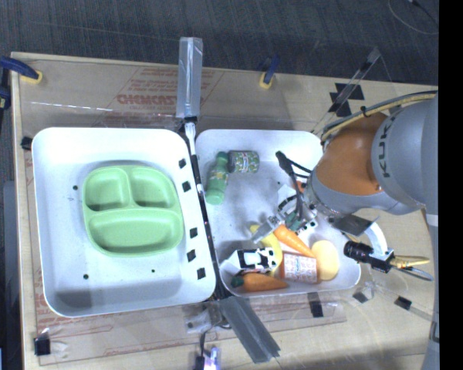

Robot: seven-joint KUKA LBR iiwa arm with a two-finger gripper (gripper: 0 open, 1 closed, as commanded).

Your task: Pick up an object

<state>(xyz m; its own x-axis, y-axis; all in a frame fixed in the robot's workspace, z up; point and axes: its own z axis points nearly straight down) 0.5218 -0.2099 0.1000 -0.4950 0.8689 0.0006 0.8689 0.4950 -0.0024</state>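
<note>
The gripper (292, 220) is hovering at lower right of the frame; the carrot (293, 240) is lying just below it, slanting down-right. Jaw opening: cannot tell.

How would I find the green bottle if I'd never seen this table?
Look in the right-hand shallow white bin, up in its far left corner by the divider. The small green plastic bottle lies there beside a green can. It is longer and plainer than the can, far from the orange pile.

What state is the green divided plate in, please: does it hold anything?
Empty: the green divided plate lies flat in the left bin, all three compartments bare.
</note>
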